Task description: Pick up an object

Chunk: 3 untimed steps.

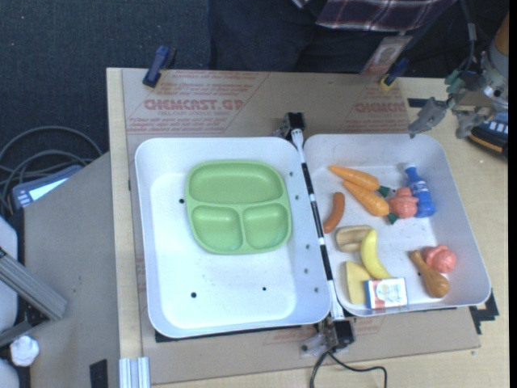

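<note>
Brown bench [121, 217] holds two bins. Claw [432, 118] waits wide apart above the right bin [468, 241]; aim straight down onto the banana [371, 255].

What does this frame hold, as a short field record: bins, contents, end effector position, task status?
left bin: holds a green divided plate
right bin: holds two carrots, a sausage, a banana, a blue bottle, a small box and other toy foods
end effector: beyond the right bin's far right corner, apart from every item
grasp: nothing seen between the fingers
task status: no object picked up yet
</note>
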Each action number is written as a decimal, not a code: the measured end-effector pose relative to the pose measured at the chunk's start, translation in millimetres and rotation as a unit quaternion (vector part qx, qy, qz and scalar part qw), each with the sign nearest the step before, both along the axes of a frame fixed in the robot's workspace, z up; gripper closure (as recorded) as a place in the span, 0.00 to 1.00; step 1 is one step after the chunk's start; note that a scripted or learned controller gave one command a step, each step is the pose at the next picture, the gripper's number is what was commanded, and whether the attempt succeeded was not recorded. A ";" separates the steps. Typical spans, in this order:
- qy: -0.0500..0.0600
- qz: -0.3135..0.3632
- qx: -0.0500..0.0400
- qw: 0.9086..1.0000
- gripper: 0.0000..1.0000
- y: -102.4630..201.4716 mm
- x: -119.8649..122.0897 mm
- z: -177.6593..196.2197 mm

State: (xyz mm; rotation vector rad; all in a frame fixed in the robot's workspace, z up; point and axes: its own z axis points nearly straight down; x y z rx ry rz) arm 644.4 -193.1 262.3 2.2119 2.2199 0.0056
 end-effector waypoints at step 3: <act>0.003 0.001 0.006 1.000 0.00 -25.0 -21.0 -176.3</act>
